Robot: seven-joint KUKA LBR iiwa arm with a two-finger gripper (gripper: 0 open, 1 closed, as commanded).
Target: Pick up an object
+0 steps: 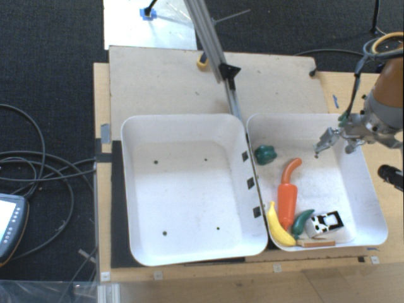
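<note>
From the overhead camera I see my gripper (334, 141) above the right bin (372, 188), near its back wall, and I cannot tell how its fingers stand; nothing shows between them. The carrot (288, 194) lies well forward of the fingertips, clear of them, with a green lump (266, 154) off toward the divider. A banana (278, 225), a green piece (302, 221) and a black-and-white toy (325, 222) crowd the front wall beyond it.

Position: you look from one fixed camera mounted above the bench (164, 81)
Direction: you face down at a slant, far edge at the top
Nearness: far enough that you take in both white bins, left bin (136, 169) and right bin (366, 194), plus dark floor (50, 43)
Arm side: enters from your right
</note>
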